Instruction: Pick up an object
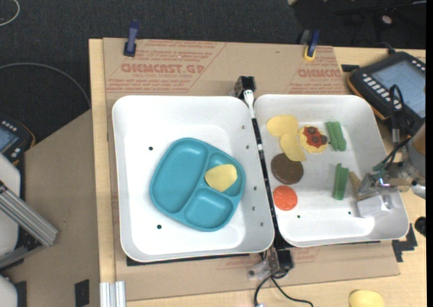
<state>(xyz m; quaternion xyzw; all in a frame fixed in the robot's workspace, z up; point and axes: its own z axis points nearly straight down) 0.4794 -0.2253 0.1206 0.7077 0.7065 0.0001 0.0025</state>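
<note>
The right bin [325,231] holds several toy food pieces: two yellow discs [287,133], a small pizza-like piece [314,138], a green bar [335,134], a brown disc [287,169], an orange disc [285,198] and a second green bar [340,181]. My gripper [373,194] hangs low over the right side of this bin, just right of the second green bar. Nothing shows held in it. In the left bin [135,130] lies a teal divided plate [183,184] with a pale yellow piece [221,176] on it.
A black ridge [257,143] runs between the two bins. A black handheld controller [389,82] lies at the back right of the bench. Blue and yellow clamps [131,38] grip the cardboard's back edge. A yellow object [365,297] lies off the bench front.
</note>
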